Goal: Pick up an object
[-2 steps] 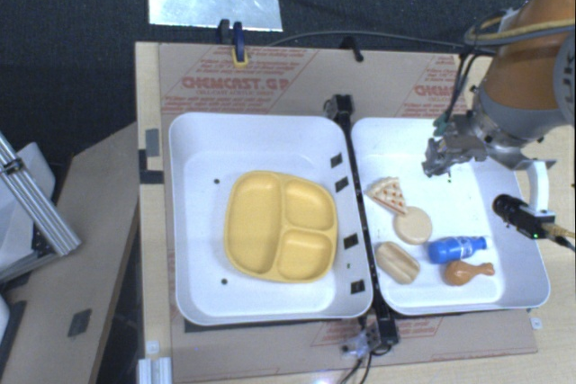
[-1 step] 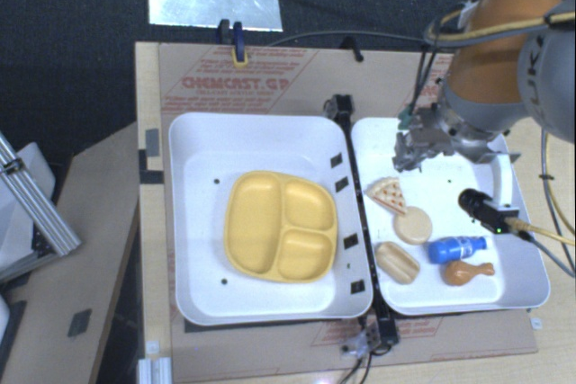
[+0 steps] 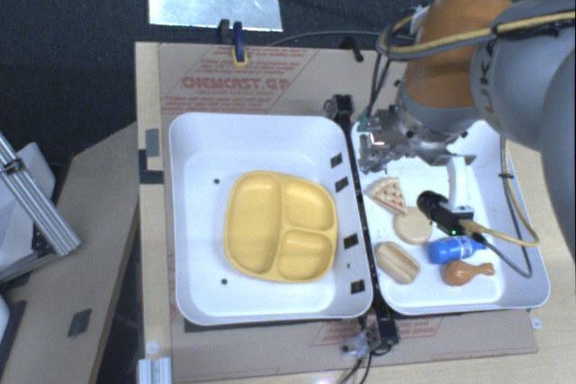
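The claw [image 3: 373,159] hangs over the far left corner of the right bin [image 3: 504,289]; whether it is spread or pressed together, I cannot tell. Just beside it lies a pizza slice [image 3: 387,193] (toy food), and a bread roll [image 3: 397,262] and a drumstick [image 3: 466,272] lie nearer the front.

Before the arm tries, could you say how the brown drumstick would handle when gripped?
The drumstick looks like moulded toy plastic, so it is probably stiff and light. Its rounded, tapering shape may slip or roll.
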Robot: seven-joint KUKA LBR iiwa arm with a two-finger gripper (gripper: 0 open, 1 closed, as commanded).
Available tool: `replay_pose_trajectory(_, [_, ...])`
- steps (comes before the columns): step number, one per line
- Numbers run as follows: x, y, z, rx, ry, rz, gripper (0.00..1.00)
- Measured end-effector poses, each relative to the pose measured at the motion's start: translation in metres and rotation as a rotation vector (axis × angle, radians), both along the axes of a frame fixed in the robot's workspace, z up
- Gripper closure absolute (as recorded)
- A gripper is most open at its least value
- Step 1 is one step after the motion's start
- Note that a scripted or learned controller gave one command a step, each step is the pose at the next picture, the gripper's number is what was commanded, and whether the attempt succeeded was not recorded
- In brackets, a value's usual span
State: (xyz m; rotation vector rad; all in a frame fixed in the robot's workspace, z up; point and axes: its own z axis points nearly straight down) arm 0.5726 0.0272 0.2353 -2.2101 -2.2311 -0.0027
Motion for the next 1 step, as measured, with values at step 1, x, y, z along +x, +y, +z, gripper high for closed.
replay_pose_trajectory(1, [0.0052, 0.0619, -0.0079, 0.0, -0.001, 0.001, 1.0])
